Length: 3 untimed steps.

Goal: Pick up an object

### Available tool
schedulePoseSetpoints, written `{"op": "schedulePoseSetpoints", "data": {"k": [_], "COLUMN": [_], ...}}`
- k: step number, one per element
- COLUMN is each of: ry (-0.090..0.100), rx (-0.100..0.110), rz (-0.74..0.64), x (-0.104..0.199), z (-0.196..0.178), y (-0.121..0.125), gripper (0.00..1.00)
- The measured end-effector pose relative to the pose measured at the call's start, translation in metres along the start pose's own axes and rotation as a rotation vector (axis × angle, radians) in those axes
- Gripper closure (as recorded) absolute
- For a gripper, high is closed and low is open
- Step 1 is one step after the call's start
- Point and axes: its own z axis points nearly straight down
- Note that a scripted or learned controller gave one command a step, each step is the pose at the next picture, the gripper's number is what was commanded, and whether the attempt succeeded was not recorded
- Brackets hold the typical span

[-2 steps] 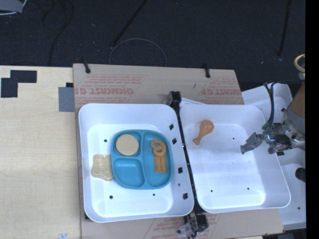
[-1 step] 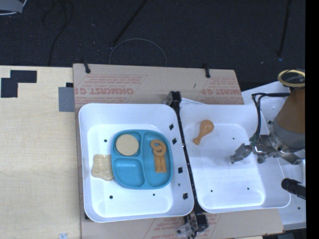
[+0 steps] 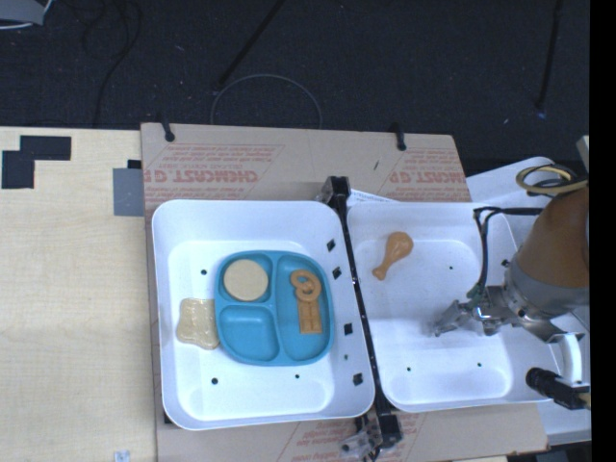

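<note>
We note the gripper (image 3: 452, 321) low in the right bin (image 3: 423, 393), its state we cannot tell, drumstick (image 3: 393, 254) up-left of it, well apart, blue tray (image 3: 260, 340) far left.

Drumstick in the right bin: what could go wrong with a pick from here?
1. The tool sits low in the right bin, well apart from the drumstick; closing here would likely grab nothing.
2. The drumstick lies near the bin's far wall, so a descent there might clip the rim.
3. Its rounded, tapered shape could slip out of a pinch.
</note>
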Motion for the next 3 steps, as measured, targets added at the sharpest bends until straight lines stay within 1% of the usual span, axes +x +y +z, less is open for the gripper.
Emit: {"op": "schedulePoseSetpoints", "data": {"k": [1, 2, 3], "ry": [-0.002, -0.002, -0.004], "rx": [-0.006, -0.007, -0.011], "rz": [0.000, 0.003, 0.002], "x": [0.001, 0.000, -0.006], "z": [0.018, 0.007, -0.054], "y": [0.000, 0.001, -0.002], "gripper": [0.00, 1.00, 1.00]}}
